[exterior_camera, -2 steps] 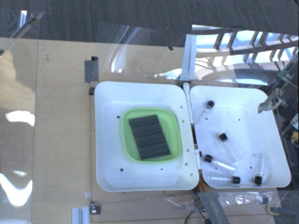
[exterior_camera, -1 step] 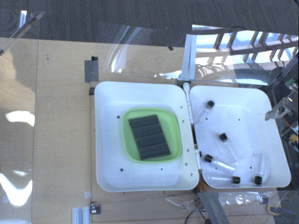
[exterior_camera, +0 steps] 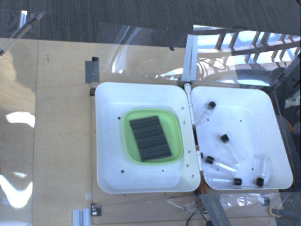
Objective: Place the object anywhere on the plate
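Green is what I steer by: the green plate (exterior_camera: pixel 129 126) sits in the left bin (exterior_camera: pixel 108 173), and a dark grey ribbed block (exterior_camera: pixel 150 138) lies flat on it, slightly turned, well inside the rim. If that block is the object, I judge the placing done, and the best move is to back away straight up without brushing it.

The right bin (exterior_camera: pixel 263 107) holds several clear vials (exterior_camera: pixel 221 164) with black caps, scattered and lying on their sides, most toward the near edge. If one of those is meant, I would pick the small lone one near the bin's middle (exterior_camera: pixel 225 138), since it lies apart from the others. I would come down square across its body, lift clear of the wall between the bins, and set it on the bare green margin beside the block. Round glass may well roll, so I would release it low.

How the end effector stands I cannot tell from this view.

I can read no brand, label or writing anywhere.
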Robot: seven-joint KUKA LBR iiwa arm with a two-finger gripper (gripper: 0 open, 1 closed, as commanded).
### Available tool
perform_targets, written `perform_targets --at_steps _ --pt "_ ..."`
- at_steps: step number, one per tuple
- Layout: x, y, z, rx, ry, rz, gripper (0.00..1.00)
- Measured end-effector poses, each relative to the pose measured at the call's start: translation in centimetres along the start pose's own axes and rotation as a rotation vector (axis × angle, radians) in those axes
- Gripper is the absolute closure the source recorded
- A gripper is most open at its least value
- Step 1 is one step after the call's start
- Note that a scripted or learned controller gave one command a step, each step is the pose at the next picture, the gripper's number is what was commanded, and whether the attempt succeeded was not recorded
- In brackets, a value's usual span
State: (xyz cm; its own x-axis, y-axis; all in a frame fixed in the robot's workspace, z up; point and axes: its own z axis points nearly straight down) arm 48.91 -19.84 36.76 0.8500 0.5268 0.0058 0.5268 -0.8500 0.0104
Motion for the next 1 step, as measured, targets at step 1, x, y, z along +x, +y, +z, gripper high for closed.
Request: perform_targets --at_steps 1 --pt "-0.08 0.09 5.93 0.008 -0.005 0.074 0.00"
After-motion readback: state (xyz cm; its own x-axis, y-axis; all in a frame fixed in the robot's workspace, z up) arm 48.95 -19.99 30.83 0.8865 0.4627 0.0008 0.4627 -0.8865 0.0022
